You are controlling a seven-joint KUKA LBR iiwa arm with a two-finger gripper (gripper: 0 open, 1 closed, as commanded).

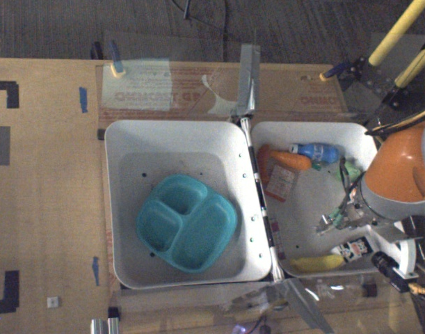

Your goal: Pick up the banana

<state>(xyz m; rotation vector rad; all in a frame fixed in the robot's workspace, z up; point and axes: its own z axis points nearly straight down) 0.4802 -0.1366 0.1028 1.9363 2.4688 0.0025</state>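
The banana (318,262) is yellow and lies flat along the near wall of the right bin (295,207). My gripper (332,223) hangs over the right part of that bin, a little beyond the banana and apart from it. It is a small metal tip below the grey wrist and orange band (398,170). Nothing shows held in it.
The right bin also holds an orange carrot (290,161), a blue bottle (316,152), a flat packet (279,183), a green item (350,170) and a black-and-white box (355,248) beside the banana. A teal divided plate (188,223) lies in the left bin (129,152).
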